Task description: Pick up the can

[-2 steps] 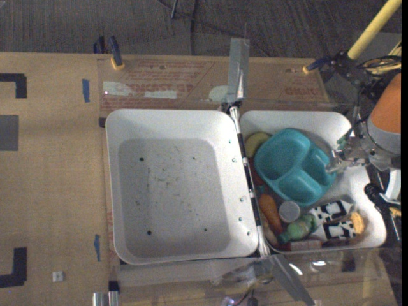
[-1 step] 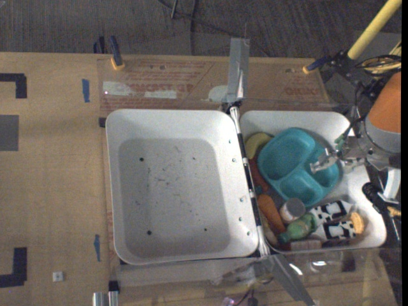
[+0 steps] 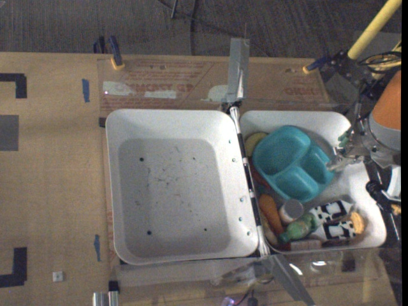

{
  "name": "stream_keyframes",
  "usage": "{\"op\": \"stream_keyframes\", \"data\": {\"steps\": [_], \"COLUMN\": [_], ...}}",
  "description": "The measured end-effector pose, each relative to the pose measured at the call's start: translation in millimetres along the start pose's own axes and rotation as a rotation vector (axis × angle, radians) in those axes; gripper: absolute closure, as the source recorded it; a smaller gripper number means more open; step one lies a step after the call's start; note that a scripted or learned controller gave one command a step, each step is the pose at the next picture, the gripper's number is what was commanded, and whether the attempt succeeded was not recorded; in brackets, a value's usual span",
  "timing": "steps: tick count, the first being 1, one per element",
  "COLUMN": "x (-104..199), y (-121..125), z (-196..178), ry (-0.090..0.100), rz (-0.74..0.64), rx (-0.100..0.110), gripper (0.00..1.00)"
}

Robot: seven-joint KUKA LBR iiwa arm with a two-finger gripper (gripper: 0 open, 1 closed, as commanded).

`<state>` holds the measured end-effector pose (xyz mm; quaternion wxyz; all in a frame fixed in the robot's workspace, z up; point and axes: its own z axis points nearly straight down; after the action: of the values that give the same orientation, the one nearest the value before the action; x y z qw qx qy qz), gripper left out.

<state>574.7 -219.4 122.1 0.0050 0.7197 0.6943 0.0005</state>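
One can (image 3: pixel 292 209) in right bin (image 3: pixel 319 120), left-below pincer (image 3: pixel 338 161), apart.

Faint, unreadable red lettering on the cardboard sheet (image 3: pixel 159 75) behind the bins

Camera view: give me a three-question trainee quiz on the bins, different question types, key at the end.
1. True or false: the can sits in the same bin as the teal dish.
2. What lies just left of the can? A) orange carrot-like toy B) blue cup C) red block
3. Fill in: the gripper is over the ____ bin.

Key: 1 true; 2 A; 3 right. The left bin holds none of these things.
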Motion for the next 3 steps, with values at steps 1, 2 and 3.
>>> {"op": "stream_keyframes", "data": {"steps": [1,2,3], "x": [1.2,6.8,-0.3], "y": [0.5,-5.7,-5.7], "z": [-0.5,30.7,19.8], "ry": [0.002,0.013,-0.002], "rz": [-0.002,-0.044,-0.038], "rx": [0.000,-0.004,-0.010], "gripper": [0.00,0.00,1.00]}}
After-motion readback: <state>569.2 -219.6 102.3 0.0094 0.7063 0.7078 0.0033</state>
